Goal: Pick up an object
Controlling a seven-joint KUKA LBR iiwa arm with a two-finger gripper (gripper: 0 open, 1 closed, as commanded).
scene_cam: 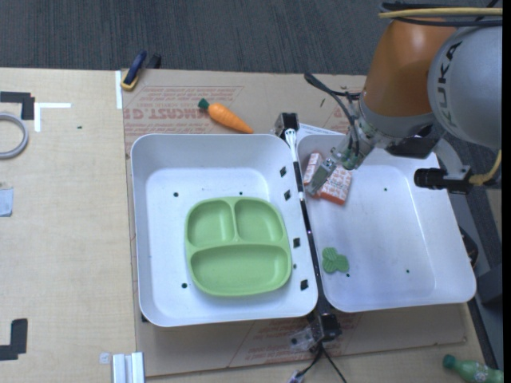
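Claw [323, 175] low in right bin [399, 238], at its upper-left corner; finger spread can't be judged. Red-and-white box [334, 183] directly beneath, touching. Green toy [334, 262] below the claw, apart. Green divided plate [237, 246] left, in left bin [160, 214]. Carrot [226, 116] up-left, on cardboard [180, 102].

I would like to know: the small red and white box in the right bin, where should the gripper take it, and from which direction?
The red and white box lies flat near the right bin's upper left wall. Probably best to come straight down and close across its narrower width, near the middle. The gripper is already right above its upper end. The wall side leaves little finger room, so I would avoid a sideways approach.
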